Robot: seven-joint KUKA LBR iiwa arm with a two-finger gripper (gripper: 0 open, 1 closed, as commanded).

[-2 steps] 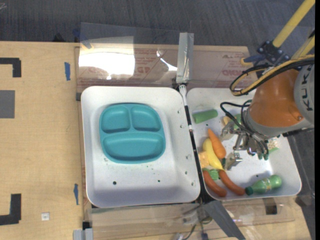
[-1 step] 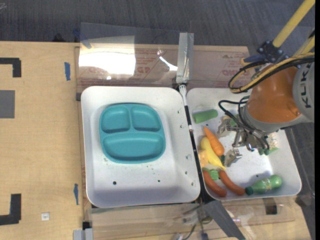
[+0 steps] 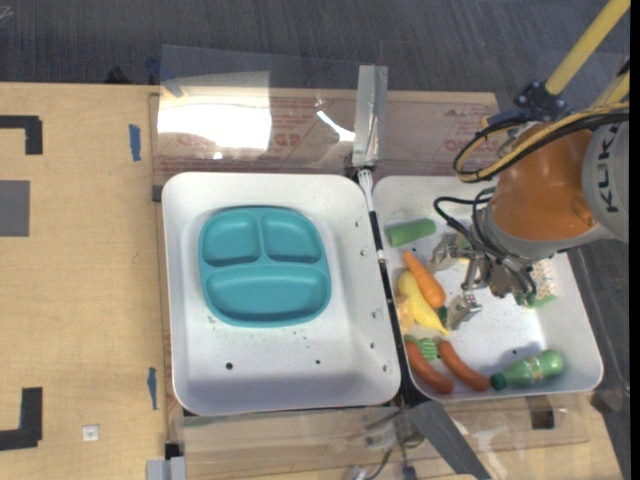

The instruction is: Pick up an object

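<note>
Teal divided plate (image 3: 265, 266) in left bin (image 3: 190, 368), toy vegetables (image 3: 428, 280) in right bin (image 3: 575, 338)

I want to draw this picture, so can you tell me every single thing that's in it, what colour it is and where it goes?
Bins: two, white, side by side on the bench.
Tray: one, teal, three sections, in the left bin.
Carrot: one, orange, right bin near the left wall.
Banana: one, yellow, under the carrot.
Green piece: one, light green, right bin, top left.
Sausages: two, red-orange, front of the right bin.
Bottle: one, green, front right corner.
Tape: blue bits on the bench.
Arm: one, grey and orange, over the right bin.
Gripper: one, metal, low beside the banana.
</note>
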